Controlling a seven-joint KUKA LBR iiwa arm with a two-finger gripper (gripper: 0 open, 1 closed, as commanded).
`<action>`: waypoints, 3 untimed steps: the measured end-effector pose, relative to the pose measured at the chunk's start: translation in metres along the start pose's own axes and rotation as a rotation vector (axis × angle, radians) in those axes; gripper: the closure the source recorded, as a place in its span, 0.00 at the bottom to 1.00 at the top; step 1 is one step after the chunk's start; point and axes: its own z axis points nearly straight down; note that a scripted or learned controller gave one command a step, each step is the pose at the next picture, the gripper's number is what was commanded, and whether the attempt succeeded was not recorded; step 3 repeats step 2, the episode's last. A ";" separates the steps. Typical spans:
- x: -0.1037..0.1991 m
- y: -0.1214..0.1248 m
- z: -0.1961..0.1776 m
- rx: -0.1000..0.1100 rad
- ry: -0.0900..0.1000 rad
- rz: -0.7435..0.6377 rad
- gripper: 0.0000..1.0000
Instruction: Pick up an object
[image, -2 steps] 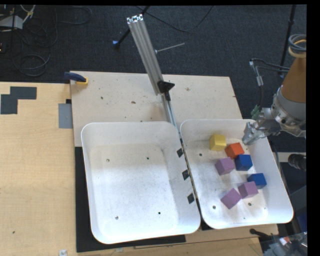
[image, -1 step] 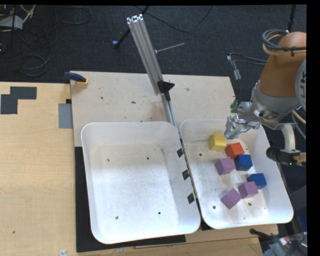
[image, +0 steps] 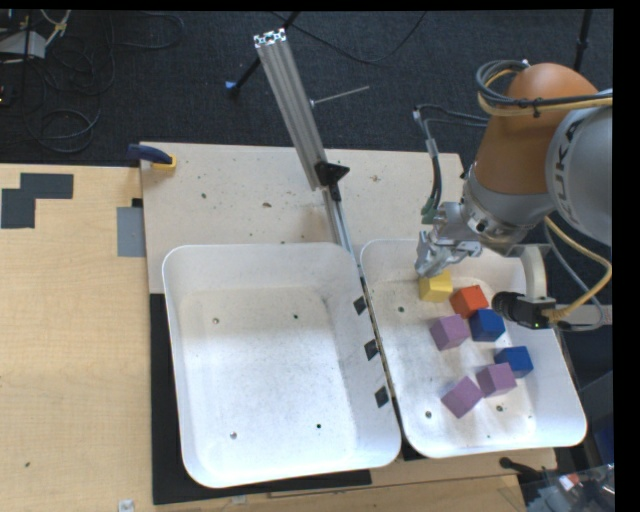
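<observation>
Arm (image: 540, 150) comes in from 3 o'clock, grey w/ orange band up top, wrist angled down over the right bin (image: 560, 425). Gripper (image: 436, 262) sits at the bin's 11 o'clock corner, tip just above and touching-close to the yellow block (image: 435, 289). Can't tell how the pincer stands, too small and dark at the tip; nothing visibly held off the floor.

Right bin contents, all resting on the bin floor:
- yellow block at 11 o'clock, directly under the gripper.
- orange block (image: 469, 299) just beside yellow, toward 4 o'clock of it, about touching.
- blue block (image: 488, 325) just beside orange, at its 5 o'clock.
- purple block (image: 449, 331) at 7 o'clock of orange, near blue.
- second blue block (image: 514, 360) further toward 5 o'clock.
- purple block near bin centre-right (image: 496, 379), touching or nearly touching that second blue.
- lowest purple block (image: 461, 396) at 7 o'clock of the last, close by.

Left bin (image: 200, 270) sits side by side w/ the right one, rims meeting along a line w/ small black clips (image: 371, 348). An aluminium post (image: 295, 100) leans from 12 o'clock down to the bins' junction. Blue-and-yellow clamp (image: 152, 156) at bench's 10 o'clock corner. Cables (image: 560, 300) trail by the arm at 3 o'clock.
</observation>
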 end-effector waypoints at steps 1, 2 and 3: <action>0.057 0.020 -0.004 -0.003 0.000 -0.002 1.00; 0.113 0.040 0.010 -0.003 0.000 -0.001 1.00; 0.113 0.040 0.010 -0.003 0.000 -0.001 1.00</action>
